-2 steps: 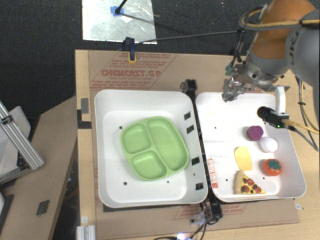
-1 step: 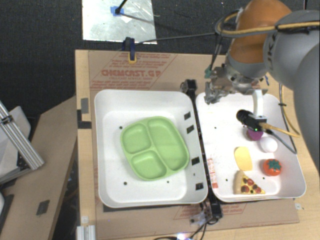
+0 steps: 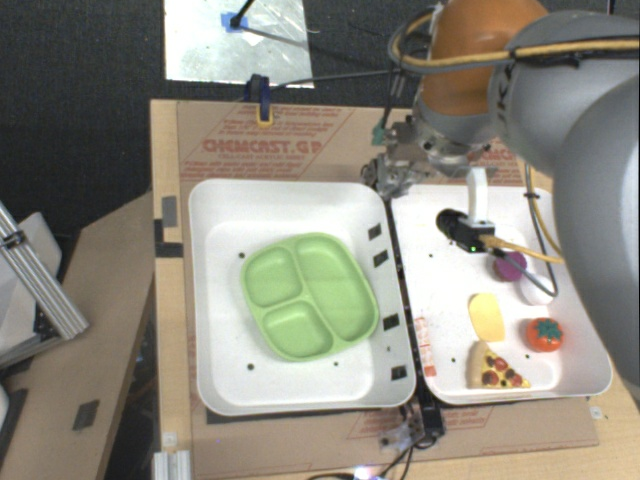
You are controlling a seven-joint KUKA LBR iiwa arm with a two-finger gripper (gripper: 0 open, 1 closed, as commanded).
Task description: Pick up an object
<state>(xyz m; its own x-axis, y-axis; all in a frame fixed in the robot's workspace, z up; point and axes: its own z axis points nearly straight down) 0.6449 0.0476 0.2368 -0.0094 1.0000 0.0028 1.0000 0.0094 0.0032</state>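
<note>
Cardboard bench [image 3: 290,438] beneath white bins [image 3: 215,268].

A black curtain [image 3: 80,48] hangs behind the bench, with a shiny foil sheet [image 3: 238,28] pinned on it. Below, a brown cardboard board [image 3: 270,138] printed in red covers the benchtop, and an aluminium rail [image 3: 40,278] slants at left.

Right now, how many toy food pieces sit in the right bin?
4: purple piece beside the arm, yellow piece mid-bin, tomato right, pizza slice at front. The arm may hide more.
</note>
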